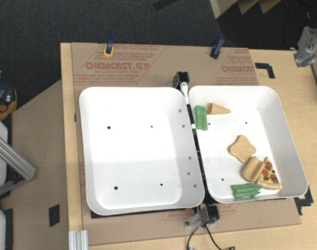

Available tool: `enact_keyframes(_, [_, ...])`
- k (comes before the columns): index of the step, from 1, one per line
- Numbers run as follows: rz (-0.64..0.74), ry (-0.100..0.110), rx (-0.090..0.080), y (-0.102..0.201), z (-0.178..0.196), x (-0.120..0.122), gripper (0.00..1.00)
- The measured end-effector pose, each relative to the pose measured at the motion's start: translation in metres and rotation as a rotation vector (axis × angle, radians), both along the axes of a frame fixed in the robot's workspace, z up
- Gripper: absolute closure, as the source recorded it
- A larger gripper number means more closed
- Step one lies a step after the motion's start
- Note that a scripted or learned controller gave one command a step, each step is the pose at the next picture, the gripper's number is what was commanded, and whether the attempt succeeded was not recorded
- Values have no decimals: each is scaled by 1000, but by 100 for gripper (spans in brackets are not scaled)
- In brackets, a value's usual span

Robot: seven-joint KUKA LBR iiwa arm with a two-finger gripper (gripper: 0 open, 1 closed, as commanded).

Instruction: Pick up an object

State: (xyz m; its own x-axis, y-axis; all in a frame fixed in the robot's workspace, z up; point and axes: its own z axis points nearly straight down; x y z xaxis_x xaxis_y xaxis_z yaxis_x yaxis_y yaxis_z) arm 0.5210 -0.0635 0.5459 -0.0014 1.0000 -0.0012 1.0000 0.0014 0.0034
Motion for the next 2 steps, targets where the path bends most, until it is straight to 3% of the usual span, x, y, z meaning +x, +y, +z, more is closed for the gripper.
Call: enact_keyframes(2, [0, 5, 1, 73, -23, -42, 100])
